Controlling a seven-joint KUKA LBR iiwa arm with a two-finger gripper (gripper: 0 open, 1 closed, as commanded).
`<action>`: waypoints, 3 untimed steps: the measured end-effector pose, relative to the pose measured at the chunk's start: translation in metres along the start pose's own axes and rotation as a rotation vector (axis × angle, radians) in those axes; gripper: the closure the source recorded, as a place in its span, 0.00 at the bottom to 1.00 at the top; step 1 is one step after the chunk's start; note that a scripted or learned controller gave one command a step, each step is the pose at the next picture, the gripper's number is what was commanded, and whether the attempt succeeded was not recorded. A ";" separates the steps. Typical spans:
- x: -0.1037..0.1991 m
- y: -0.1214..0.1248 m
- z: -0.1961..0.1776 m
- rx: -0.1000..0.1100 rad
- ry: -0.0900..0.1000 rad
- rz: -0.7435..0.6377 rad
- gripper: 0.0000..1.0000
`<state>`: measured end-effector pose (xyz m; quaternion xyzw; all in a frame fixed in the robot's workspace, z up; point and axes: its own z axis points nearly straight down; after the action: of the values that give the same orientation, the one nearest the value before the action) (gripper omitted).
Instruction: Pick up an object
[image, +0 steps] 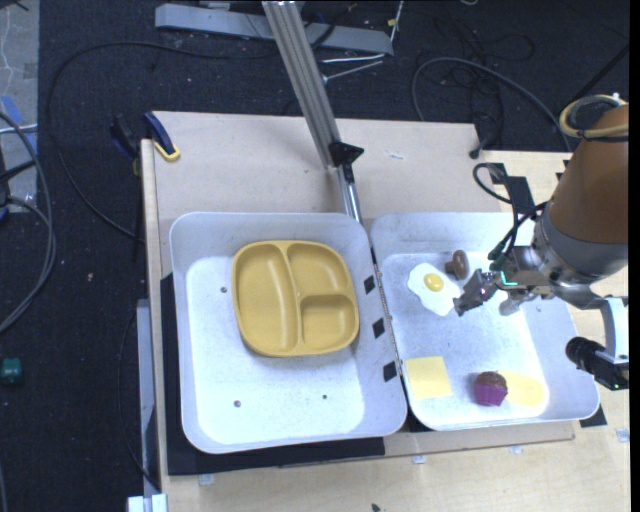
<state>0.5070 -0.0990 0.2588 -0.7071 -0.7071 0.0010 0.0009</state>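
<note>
In the right bin (560, 400) lie a fried egg (430, 289), a small brown piece (458, 263), a yellow cheese square (429, 377), a purple round object (489, 389) and a pale yellow flat piece (528, 391). My gripper (488, 296) hangs over the right bin's upper middle, just right of the fried egg. Its dark fingers (470, 300) are spread apart with nothing between them. The grey arm with the orange band (597, 170) reaches in from the right.
The left bin (200, 400) holds a yellow divided plate (296, 297). A metal pole (310, 85) slants down from the top to the gap between the bins. Cables lie on the dark floor around the bench.
</note>
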 end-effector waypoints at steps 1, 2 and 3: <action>0.000 0.000 -0.001 -0.002 0.000 0.000 0.00; 0.008 0.006 0.057 0.001 0.001 0.000 0.00; 0.007 -0.003 0.117 0.004 0.001 0.002 0.00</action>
<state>0.5036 -0.0918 0.1415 -0.7077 -0.7065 0.0019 0.0027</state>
